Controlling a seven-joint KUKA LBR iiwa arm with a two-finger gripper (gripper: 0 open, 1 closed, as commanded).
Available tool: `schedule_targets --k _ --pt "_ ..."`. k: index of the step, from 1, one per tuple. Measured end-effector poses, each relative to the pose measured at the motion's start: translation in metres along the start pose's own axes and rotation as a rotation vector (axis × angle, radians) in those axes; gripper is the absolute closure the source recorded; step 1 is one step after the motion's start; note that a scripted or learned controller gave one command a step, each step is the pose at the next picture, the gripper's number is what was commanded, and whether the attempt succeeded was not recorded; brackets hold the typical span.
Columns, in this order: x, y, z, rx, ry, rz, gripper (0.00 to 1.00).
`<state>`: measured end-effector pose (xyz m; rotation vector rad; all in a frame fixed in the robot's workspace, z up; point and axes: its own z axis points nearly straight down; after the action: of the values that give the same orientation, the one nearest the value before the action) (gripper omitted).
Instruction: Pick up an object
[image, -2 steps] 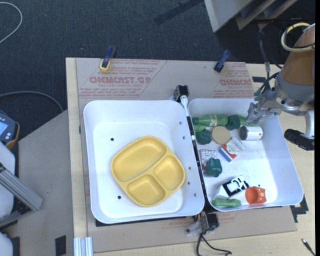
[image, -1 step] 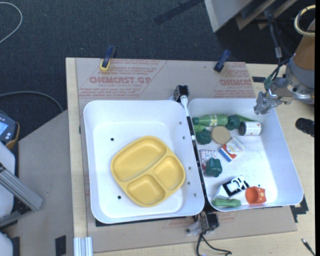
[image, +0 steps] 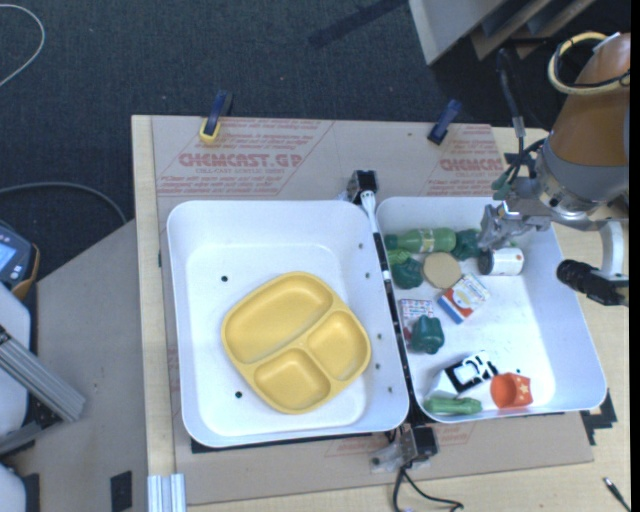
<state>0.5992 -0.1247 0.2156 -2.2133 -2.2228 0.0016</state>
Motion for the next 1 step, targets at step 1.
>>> schedule_targets --k 1 --pt "0.0462 -0.0301 -0.0177 0.0 0.0 0.0 1.0"
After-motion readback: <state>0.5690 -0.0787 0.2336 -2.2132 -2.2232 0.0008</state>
